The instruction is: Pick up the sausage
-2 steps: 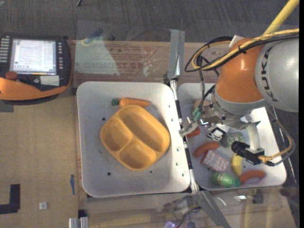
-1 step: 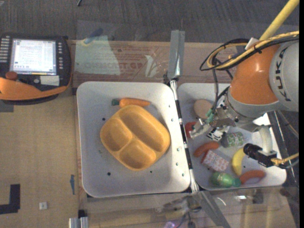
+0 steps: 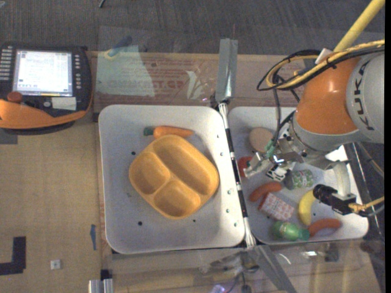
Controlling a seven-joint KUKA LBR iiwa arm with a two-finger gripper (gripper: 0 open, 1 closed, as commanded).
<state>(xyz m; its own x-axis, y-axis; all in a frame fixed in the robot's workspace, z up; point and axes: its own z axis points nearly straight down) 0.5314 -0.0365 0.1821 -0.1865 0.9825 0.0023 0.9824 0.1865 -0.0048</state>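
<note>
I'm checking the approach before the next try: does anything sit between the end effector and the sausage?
Nothing visible does. The end effector hangs in the right bin, just above the sausage, with bare bin floor between them. A wrapped snack lies beside the sausage, on its lower right.

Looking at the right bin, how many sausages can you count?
2. One sausage lies near the bin's left side, below the claw. The other lies at the bottom right, beside the banana. The arm may hide more.
</note>
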